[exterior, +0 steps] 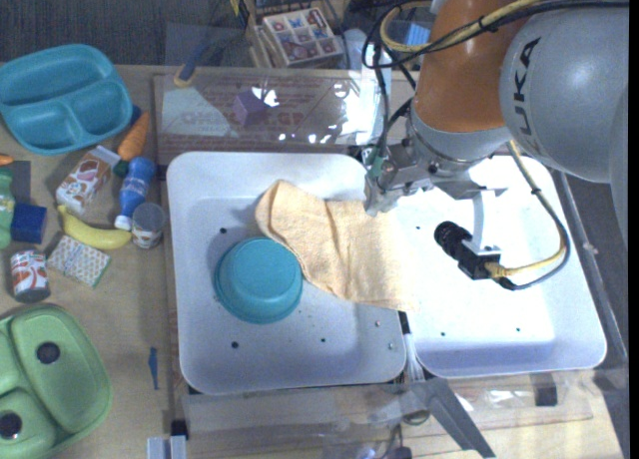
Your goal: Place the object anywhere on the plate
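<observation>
A yellow cloth [339, 242] lies crumpled across the left bin [200, 347], and its right edge hangs over the divider toward the right bin [559, 337]. A round blue plate [260, 279] sits in the left bin, touching the cloth's lower-left edge. My gripper [380, 198] hangs from the grey and orange arm, straight down on the cloth's upper right corner. Its tips are at the fabric, and the wrist hides how they stand.
A black part on a yellow cable [467, 250] hangs over the right bin. Left of the bins lie a teal divided tray [65, 96], a banana [92, 230], a blue bottle [133, 191], a can [148, 224] and a green tray [45, 387]. A clear box [260, 108] stands behind.
</observation>
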